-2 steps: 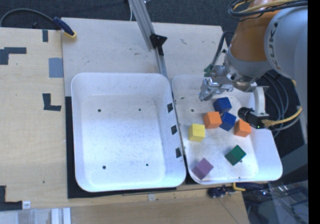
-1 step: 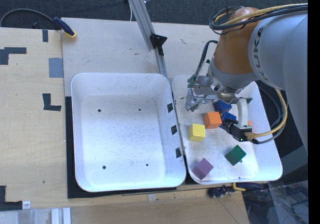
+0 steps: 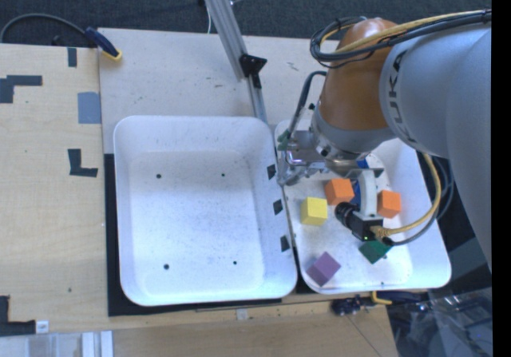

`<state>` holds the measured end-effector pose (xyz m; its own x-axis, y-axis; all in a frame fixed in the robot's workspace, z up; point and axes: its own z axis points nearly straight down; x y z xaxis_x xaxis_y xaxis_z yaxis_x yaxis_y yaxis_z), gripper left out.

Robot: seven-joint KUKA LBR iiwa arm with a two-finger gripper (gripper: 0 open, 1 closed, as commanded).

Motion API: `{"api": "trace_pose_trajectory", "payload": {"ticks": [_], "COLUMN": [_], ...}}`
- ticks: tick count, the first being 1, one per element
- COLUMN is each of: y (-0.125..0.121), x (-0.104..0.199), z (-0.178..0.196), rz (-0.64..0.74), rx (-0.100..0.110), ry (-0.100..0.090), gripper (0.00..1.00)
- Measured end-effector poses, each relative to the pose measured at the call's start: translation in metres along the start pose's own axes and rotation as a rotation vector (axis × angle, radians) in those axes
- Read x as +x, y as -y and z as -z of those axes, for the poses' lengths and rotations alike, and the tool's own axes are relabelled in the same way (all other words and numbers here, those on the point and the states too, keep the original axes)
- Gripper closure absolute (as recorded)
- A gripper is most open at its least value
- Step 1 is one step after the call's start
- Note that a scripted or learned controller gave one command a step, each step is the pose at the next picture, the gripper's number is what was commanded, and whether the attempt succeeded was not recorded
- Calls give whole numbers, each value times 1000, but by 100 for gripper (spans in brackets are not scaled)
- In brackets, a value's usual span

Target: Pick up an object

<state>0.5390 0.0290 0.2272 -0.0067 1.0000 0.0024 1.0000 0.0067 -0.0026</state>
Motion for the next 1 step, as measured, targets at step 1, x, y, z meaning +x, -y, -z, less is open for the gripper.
{"api": "trace_pose_trajectory", "payload": {"ticks": [1], "y": [14], "x": [58], "z": [0], "rz": [2], "rx": [1], "ry": [0], "gripper": [100]}}
